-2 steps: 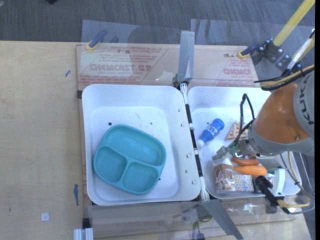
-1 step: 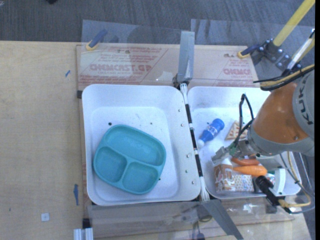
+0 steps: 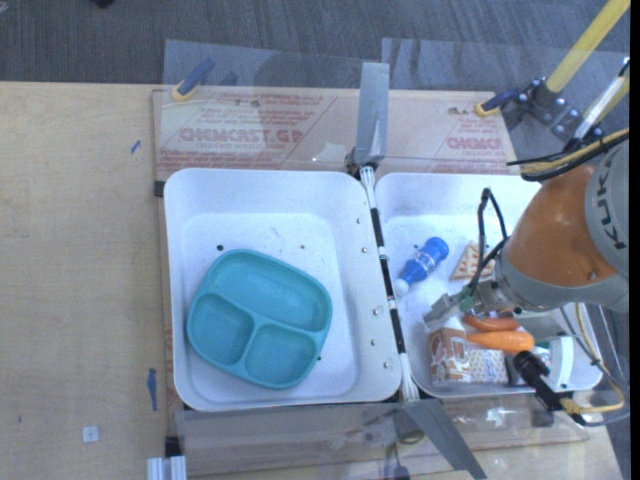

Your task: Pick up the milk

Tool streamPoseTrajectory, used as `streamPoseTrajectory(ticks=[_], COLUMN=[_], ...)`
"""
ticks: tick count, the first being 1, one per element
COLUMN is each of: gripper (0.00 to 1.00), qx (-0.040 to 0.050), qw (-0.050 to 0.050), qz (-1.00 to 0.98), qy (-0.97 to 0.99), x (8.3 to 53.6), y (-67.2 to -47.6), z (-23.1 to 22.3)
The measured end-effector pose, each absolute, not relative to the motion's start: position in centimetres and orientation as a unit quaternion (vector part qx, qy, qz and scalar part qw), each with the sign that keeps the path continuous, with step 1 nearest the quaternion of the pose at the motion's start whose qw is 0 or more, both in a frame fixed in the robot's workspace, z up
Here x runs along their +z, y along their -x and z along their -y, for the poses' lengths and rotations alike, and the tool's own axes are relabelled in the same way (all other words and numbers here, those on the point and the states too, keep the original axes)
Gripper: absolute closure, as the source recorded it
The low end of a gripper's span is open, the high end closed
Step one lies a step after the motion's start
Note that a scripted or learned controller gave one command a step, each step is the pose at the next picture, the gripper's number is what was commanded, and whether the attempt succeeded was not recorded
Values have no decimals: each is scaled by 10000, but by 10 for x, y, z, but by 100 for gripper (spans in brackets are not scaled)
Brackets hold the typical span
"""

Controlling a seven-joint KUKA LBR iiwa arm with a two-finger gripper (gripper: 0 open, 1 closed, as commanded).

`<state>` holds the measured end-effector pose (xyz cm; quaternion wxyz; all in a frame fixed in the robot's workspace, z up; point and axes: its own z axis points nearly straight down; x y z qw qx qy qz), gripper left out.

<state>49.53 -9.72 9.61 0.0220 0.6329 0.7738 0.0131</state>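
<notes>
The gripper hangs low in the right bin; I cannot tell its state. The milk, a printed carton, lies flat just below it, beside a carrot.

Blues and oranges against white bins

The two bins are plain white, the left one flecked with a few dark specks, and in it lies a teal-blue divided plate. In the right bin there's a bottle with a bright blue body and a white end, a small tan wedge with pale markings, a brown-and-white patterned carton, and an orange carrot-like piece. The arm is grey with a broad orange band. The bench is pale wood.
</notes>
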Motion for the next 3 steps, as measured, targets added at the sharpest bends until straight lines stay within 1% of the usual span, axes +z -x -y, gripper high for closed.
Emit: streamPoseTrajectory(ticks=[3], gripper=[0], qx=[128], qw=[222], qz=[-7758], qy=[-6305], x=[96], y=[-495], z=[98])
